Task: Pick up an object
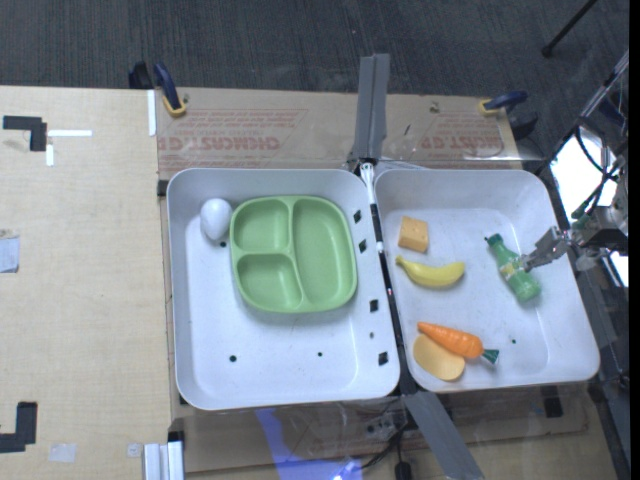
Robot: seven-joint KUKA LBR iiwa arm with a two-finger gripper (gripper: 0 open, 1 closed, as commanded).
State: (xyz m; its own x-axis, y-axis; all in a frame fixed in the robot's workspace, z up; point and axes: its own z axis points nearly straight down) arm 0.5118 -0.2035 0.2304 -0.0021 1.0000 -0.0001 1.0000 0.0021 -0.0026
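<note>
Gripper (541, 253) beside green plastic bottle (513, 268), grip state unclear; curved yellow banana (432, 272), glossy white bin (560, 360)

Green plate (294, 254), yellow banana (432, 272), orange carrot (452, 340)

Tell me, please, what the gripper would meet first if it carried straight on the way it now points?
Most likely the green bottle: the gripper points leftward at it from the right bin's edge, its tip already beside it. Height above it is unclear.

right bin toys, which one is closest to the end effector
The green bottle, right beside the end effector. The banana, carrot and orange cube lie farther left.
</note>
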